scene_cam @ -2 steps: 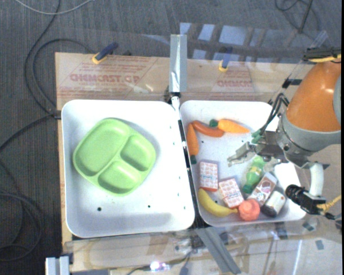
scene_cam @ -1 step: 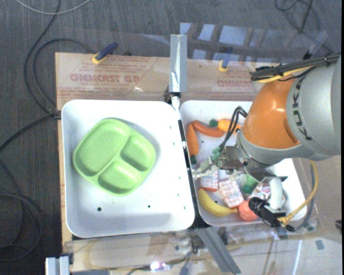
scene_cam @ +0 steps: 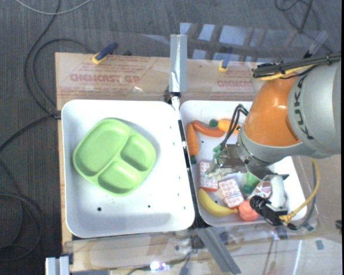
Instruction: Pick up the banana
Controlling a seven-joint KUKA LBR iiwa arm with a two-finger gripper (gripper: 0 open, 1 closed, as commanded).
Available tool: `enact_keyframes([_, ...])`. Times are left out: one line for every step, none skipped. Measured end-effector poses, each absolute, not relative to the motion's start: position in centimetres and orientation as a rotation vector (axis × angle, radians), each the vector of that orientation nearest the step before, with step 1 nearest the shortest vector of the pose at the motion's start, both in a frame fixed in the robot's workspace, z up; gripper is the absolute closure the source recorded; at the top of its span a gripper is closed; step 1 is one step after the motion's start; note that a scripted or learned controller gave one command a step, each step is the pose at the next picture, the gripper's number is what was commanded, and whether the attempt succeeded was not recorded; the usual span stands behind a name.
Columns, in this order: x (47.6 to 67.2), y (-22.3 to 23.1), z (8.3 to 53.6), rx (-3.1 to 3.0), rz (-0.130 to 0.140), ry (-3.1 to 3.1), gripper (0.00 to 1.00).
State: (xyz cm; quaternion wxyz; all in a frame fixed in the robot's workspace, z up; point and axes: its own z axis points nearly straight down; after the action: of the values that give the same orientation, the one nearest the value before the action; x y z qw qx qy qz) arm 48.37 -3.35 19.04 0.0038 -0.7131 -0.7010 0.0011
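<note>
Yellow, smooth and curved: the banana (scene_cam: pixel 213 204) lies along the near edge of the right bin (scene_cam: pixel 298 183), partly under a glossy patterned packet (scene_cam: pixel 230 191). Orange carrot-shaped pieces (scene_cam: pixel 206 129) sit at that bin's far end. A moulded green plastic tray (scene_cam: pixel 115 156) with three compartments rests in the left bin (scene_cam: pixel 80 211). My gripper (scene_cam: pixel 226 164) hangs over the right bin's clutter; I cannot tell its opening.

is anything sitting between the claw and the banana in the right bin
Partly. The banana lies along the near edge of the right bin, and a red-and-white packet overlaps its upper side. The arm's wrist hangs over that pile, hiding the claw, so its exact path can't be judged.
</note>
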Motion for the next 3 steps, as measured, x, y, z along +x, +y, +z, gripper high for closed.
enact_keyframes([48.3, -8.7, 18.4, -2.142, 0.007, -2.295, 1.00])
enact_keyframes([48.4, -3.9, 18.2, -2.380, 0.003, -2.046, 1.00])
enact_keyframes([52.6, -1.0, 28.4, -2.184, 0.006, -2.260, 1.00])
